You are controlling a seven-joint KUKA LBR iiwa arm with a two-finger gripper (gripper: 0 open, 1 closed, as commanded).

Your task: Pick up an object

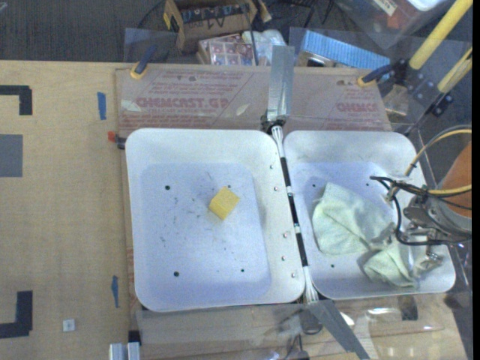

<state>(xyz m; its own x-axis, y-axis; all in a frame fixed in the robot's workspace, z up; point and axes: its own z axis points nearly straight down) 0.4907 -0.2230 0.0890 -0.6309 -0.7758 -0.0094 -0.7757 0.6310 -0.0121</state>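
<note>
the gripper [420,235] sits low over the pale cloth [352,223], right of the yellow block [223,203]; its spread i cannot tell. approach step, seemingly; next, close and lift.

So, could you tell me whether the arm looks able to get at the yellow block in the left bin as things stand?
Probably yes. The yellow block lies alone on the left bin floor, open from above. The pincer hangs over the right bin beside the pale cloth, so it must cross the divider.

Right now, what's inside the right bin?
A crumpled pale cloth lies in the right bin, the gripper at its right edge. Whatever the cloth covers is hidden.
</note>
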